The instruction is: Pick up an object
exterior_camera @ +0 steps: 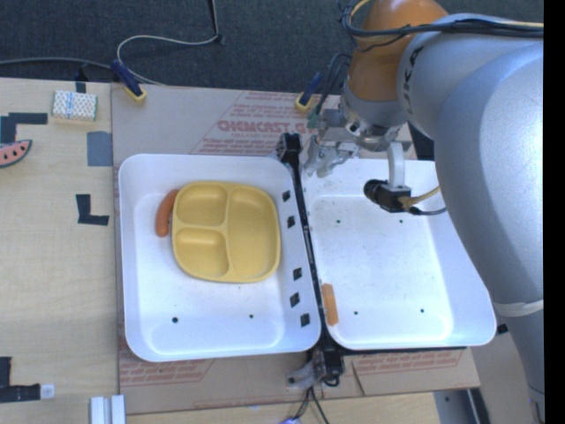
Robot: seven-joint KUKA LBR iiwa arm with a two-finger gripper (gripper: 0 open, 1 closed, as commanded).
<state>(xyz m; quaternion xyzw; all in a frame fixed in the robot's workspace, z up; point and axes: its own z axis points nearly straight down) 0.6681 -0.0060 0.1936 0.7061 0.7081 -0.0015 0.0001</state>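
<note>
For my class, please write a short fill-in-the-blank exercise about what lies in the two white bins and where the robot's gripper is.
1. The yellow divided plate lies in the ______ bin.
2. The plate has ______ compartments.
3. A small orange piece lies in the right bin, close against the ______ between the bins.
4. The gripper hangs over the ______ edge of the bins, near the divider.

Missing words: left; three; divider; far

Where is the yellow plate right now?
The plate lies in the left bin, toward its back, with a sausage against its left edge.
</note>
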